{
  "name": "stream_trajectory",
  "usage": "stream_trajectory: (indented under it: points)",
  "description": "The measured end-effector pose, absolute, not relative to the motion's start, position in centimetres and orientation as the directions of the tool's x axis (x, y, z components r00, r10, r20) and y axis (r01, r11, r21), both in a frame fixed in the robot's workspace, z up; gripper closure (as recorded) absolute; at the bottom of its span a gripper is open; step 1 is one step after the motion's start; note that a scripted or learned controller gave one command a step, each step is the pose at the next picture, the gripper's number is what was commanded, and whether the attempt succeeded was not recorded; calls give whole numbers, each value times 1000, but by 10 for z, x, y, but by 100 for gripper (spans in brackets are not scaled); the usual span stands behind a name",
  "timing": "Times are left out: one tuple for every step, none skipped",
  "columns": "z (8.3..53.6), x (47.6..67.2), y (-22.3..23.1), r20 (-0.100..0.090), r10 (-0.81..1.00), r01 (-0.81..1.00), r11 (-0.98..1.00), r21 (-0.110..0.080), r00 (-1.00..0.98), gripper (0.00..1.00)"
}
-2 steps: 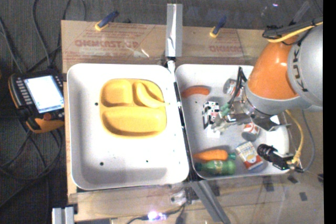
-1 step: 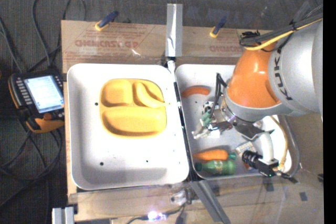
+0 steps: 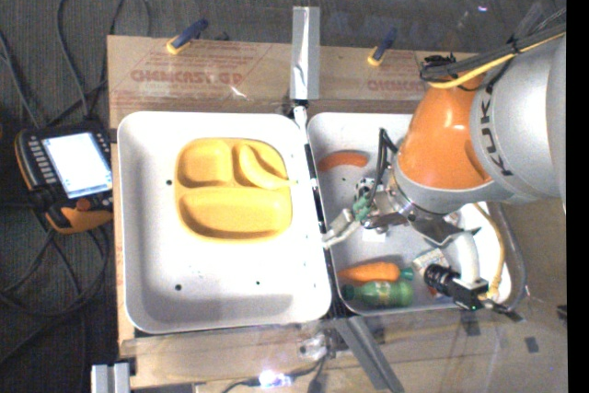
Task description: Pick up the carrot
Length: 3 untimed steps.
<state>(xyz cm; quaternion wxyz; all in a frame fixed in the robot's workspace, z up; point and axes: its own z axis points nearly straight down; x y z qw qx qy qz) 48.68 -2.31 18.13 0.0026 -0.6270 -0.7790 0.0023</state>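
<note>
The carrot (image 3: 368, 272), orange with a small green top at its right end, lies flat near the front of the right bin (image 3: 337, 135). The grey arm with its orange band (image 3: 442, 152) reaches in from the right and hides much of this bin. My gripper (image 3: 366, 205) hangs over the bin's middle, a short way behind the carrot and apart from it. Nothing of the carrot is lifted.
A green bottle (image 3: 379, 294) lies just in front of the carrot, against the bin's front wall. An orange-red oblong piece (image 3: 340, 160) rests at the bin's back left. The left bin (image 3: 138, 225) holds a yellow divided plate (image 3: 236, 189). A handheld screen (image 3: 72, 166) sits off the bench's left side.
</note>
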Motion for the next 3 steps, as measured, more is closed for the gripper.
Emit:
stream_trajectory:
  points:
    - [104, 482, -102, 3, 929, 929, 369, -7, -369, 0]
    - [110, 482, -100, 8, 929, 929, 370, -10, -370, 100]
    - [110, 482, -100, 9, 929, 929, 370, -10, -370, 0]
